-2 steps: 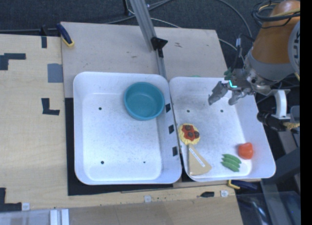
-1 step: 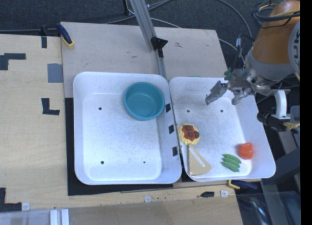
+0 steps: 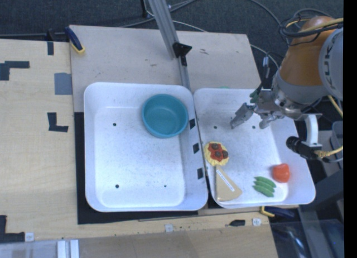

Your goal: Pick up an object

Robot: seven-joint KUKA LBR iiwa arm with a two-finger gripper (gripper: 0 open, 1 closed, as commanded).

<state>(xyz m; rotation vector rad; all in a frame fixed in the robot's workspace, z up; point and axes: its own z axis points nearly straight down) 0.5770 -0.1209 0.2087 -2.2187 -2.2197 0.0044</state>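
Grey arm (image 3: 329, 56) with orange band, black cables, grey claw (image 3: 252, 118).

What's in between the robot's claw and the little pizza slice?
Nothing, just bare white bin floor. In the camera view, the gripper hangs above the right bin's upper part, and the pizza slice lies lower left, near the bin's left wall.

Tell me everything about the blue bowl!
The blue bowl is round, plain teal-blue all over, and looks like smooth plastic. It stands upright with its open side up, and nothing shows inside it. It sits in the left white bin, near the bin's far right corner, resting on the speckled floor. Nothing else touches it. The gripper is over the other bin, well away from it.
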